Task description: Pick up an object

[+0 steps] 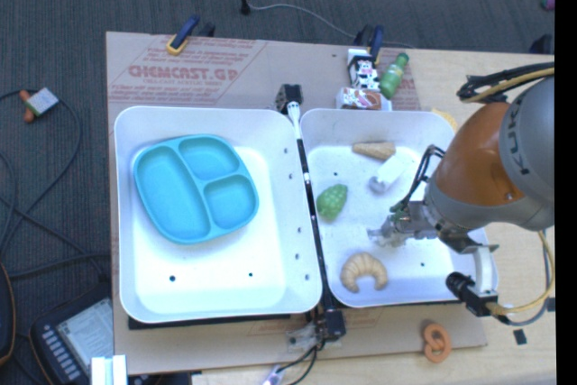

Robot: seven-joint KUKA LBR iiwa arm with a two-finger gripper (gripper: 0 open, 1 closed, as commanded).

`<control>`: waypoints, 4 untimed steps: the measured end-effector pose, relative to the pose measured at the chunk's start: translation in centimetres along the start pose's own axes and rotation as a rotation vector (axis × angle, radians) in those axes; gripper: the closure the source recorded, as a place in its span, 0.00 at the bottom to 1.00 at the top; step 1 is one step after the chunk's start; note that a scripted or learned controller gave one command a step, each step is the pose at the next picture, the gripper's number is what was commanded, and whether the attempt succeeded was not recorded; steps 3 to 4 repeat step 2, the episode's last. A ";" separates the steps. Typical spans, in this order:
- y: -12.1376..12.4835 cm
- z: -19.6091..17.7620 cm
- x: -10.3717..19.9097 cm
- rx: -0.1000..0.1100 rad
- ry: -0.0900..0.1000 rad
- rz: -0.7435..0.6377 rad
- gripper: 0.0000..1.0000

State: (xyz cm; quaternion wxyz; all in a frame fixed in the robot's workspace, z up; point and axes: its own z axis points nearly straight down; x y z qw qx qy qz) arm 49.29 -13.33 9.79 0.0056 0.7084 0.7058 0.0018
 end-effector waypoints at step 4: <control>16.5 -0.5 1.5 0.010 0.003 -0.005 1.00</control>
